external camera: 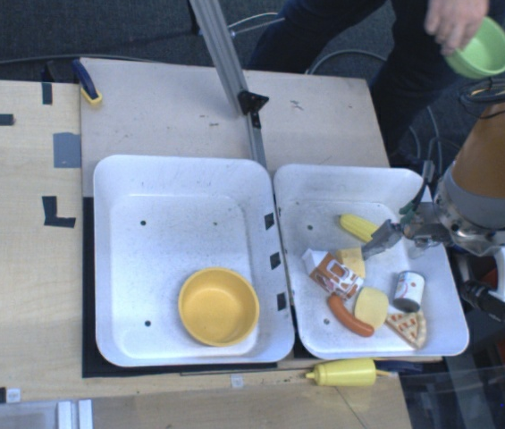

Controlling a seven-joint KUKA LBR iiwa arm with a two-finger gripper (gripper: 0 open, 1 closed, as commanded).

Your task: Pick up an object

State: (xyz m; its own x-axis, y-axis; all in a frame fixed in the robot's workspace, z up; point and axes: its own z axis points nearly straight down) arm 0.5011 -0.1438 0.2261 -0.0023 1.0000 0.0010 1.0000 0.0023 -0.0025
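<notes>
Mustard bottle [346, 373] on counter [180, 114] by right bin [306, 186]. Gripper [384, 238] fingers apart over corn [357, 228]; hotdog [350, 316], can [407, 289], pizza slice [408, 328] nearby.

Yellow bowl [219, 307] in white left bin [109, 239], green bowl [482, 49], yellow mustard btl [343, 373], red sausage [350, 316]

Even, bright overhead light; soft shadows only. White bins [185, 172] nearly washed out, faint glare. Overall softness noted; hand [453, 7] with green bowl [483, 50] motion-blurred.
</notes>
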